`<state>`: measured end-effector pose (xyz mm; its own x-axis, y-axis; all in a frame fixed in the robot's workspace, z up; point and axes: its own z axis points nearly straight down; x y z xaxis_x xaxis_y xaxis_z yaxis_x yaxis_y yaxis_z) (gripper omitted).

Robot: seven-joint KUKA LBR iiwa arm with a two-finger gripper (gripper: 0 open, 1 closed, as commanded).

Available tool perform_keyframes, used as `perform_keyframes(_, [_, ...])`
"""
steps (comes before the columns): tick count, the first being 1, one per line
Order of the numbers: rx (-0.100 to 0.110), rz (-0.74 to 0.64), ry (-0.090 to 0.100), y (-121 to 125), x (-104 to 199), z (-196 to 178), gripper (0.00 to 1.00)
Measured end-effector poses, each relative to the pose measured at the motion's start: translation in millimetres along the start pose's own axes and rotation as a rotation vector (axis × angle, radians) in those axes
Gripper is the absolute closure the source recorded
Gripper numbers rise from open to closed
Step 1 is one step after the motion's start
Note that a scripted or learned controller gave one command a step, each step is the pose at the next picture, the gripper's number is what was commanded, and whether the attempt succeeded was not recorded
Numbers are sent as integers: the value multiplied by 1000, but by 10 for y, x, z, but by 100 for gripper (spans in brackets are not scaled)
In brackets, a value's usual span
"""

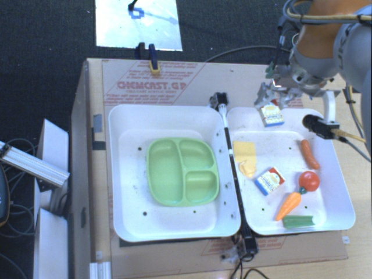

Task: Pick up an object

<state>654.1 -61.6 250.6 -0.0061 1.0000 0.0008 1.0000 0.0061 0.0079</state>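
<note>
My gripper hangs over the far rim of the right bin, shut on a small white, blue and yellow box that sits just under its fingers. Inside the right bin lie a second small box, a yellow cheese slice, a pale yellow piece, an orange-red sausage, a red tomato, a carrot and a green cucumber piece.
The left bin holds a green divided plate. A black fitting with a cable sits at the right bin's far right rim. Black clamps join the bins along the middle ridge.
</note>
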Motion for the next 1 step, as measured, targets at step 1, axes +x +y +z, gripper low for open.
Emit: perform_keyframes(1, [7,5,-1,-702,83,66,100])
